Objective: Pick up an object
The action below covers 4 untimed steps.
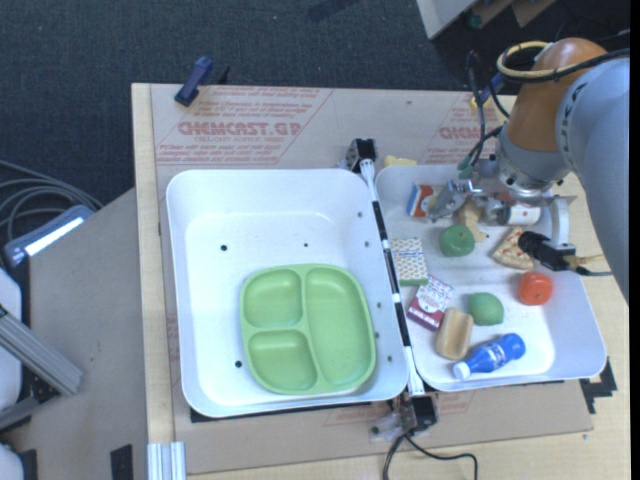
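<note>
From my seat I see the grey arm with its orange band (540, 88) reaching in from the right and bending down over the far part of the right shallow white bin (590, 353). The gripper (478, 200) sits low above that bin's far end, but its fingers are lost in metal clutter and cable, so I cannot tell how it stands, nor whether anything is between them.

Just below the gripper lies a small round green apple-like ball (457, 240), and to its left a red-and-white packet (421, 201) near the bin's far wall. To the right of the ball I make out a tan triangular wedge like a toast slice (512, 251), partly under a black part of the tool, and a round orange-red ball (535, 288) nearer me. Along the divider sit a small patterned square packet (408, 261) and a pink-and-white carton (429, 302). Near the bin's front lie a green rounded lump (486, 308), a tan bread-roll shape (454, 333) and a blue bottle with a white cap (490, 356).

The left shallow white bin (200, 228) holds a light green three-compartment plastic tray (306, 328).
</note>
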Each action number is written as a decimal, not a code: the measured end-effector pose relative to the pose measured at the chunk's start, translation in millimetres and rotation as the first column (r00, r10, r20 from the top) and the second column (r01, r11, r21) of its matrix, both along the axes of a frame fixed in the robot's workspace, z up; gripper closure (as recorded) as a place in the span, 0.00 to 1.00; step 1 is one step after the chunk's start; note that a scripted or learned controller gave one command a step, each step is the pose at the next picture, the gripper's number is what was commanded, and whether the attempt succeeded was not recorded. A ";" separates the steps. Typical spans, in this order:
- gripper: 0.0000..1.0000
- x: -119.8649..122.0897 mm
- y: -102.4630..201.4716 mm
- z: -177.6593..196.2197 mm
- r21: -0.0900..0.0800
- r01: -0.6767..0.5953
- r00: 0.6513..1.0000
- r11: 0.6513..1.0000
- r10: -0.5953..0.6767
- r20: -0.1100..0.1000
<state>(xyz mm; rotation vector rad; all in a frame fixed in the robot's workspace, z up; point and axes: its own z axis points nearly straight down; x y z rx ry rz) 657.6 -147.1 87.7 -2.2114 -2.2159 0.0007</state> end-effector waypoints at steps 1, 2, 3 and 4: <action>1.00 0.5 -2.7 11.7 -0.007 0.000 1.000 1.000 0.000 0.002; 1.00 -68.5 -39.7 88.8 -0.008 0.002 1.000 1.000 -0.002 0.008; 1.00 -86.1 34.1 123.6 -0.005 0.000 1.000 1.000 0.000 0.008; 1.00 -82.3 92.3 126.5 -0.006 0.001 1.000 1.000 -0.001 0.007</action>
